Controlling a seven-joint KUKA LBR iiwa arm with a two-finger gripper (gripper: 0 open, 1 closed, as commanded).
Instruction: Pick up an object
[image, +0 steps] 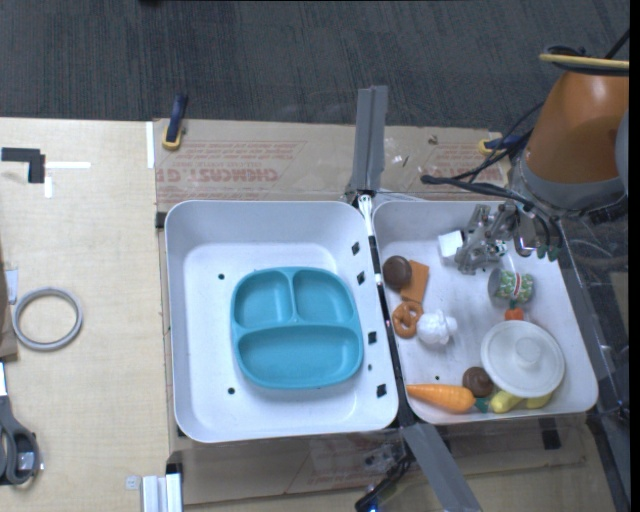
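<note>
My gripper hangs over the back of the right bin, under the orange-banded wrist. A small white block lies just left of it, and a green-and-white item sits just to its right. Further forward in the bin lie a brown ball on an orange slab, a pretzel-like ring, a white lumpy piece, a white round bowl, a carrot, another brown ball and a yellow banana. I see nothing held.
The left bin holds a blue divided plate. On the wooden bench at left lie a grey tape ring and scissors. Cables trail behind the right bin near the arm.
</note>
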